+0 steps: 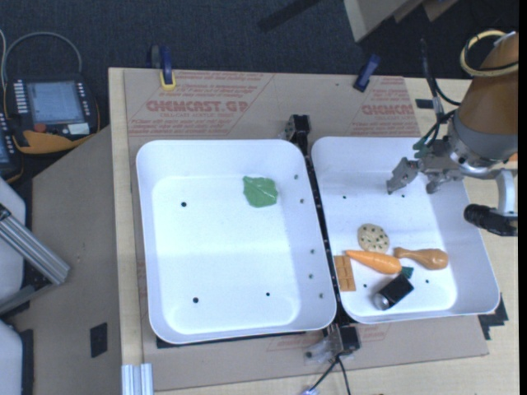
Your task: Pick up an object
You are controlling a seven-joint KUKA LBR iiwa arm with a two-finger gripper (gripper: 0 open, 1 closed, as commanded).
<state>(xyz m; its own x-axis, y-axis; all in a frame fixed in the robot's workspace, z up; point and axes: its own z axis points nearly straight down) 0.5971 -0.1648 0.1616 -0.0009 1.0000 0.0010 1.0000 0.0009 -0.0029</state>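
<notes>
While the arm hangs over the upper part of the right bin, I read its tool as spread open with nothing between the fingers, one tip near the bin's middle and the other toward the right wall. What I can pick lies toward six o'clock from the tool, well apart from it, bunched in the bin's lower half. Nearest is a speckled cookie; just below it an orange carrot lies with its long axis running roughly nine to three o'clock, tilted slightly down to the right, and a tan drumstick-shaped piece sits just beside it at three o'clock. A small black object rests nearer the bottom rim. A green leaf piece sits alone in the left bin, off at nine o'clock. The wrist with its orange band comes in from two o'clock, pointing down. I judge the next move needs travel toward six o'clock and a descent.
</notes>
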